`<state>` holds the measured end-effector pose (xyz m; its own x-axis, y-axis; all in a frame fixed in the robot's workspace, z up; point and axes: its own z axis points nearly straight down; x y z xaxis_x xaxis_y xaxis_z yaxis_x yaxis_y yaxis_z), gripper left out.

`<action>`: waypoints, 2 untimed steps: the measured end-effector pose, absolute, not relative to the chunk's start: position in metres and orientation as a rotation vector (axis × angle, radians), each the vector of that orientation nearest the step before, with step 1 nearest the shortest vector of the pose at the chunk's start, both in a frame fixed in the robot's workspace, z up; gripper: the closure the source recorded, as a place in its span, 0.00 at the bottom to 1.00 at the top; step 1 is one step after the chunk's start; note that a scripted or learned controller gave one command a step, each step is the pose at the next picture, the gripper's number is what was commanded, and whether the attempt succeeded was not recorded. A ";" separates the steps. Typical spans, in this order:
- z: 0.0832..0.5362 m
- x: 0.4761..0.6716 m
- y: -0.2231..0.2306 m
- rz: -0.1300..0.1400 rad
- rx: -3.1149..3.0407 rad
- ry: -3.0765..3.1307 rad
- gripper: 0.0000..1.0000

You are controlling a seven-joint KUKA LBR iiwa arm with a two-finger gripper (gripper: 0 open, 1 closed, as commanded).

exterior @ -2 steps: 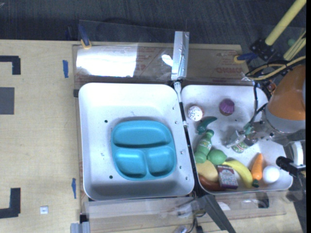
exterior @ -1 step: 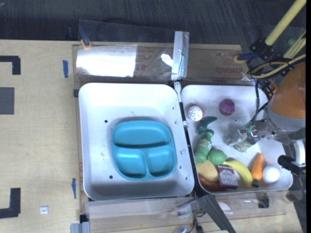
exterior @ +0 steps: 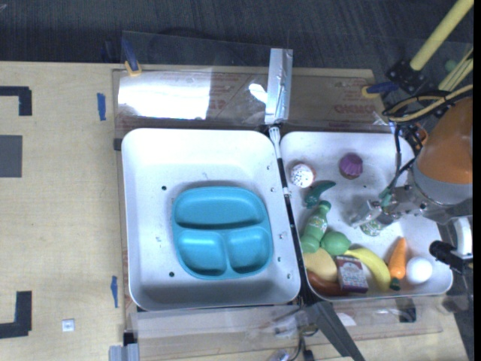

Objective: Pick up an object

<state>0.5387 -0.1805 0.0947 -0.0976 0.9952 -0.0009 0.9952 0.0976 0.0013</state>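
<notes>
The right bin (exterior: 361,143) holds several small items. A white speckled ball (exterior: 302,175) and a purple piece (exterior: 350,165) lie toward its back. A green spray bottle (exterior: 317,216), a green round fruit (exterior: 335,242), a yellow-and-red fruit (exterior: 319,266), a dark red box (exterior: 352,274) and a banana (exterior: 373,265) crowd the front left. An orange carrot (exterior: 397,256) and a white egg (exterior: 418,271) lie at the front right. My gripper (exterior: 373,216) hangs low over the bare middle of this bin, just right of the bottle, with nothing visibly in it.
The left bin (exterior: 143,201) holds a blue divided tray (exterior: 222,230). A clear plastic sheet (exterior: 195,89) and a metal bracket (exterior: 279,85) stand behind the bins. Yellow and black cables (exterior: 421,100) hang at the back right near the arm.
</notes>
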 end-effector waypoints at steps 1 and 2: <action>0.103 0.538 -0.181 0.000 2.114 2.322 1.00; 0.185 0.566 -0.080 0.005 2.173 2.269 1.00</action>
<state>0.5659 -0.0800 0.1852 -0.0432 0.9991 0.0024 0.9991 0.0432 0.0022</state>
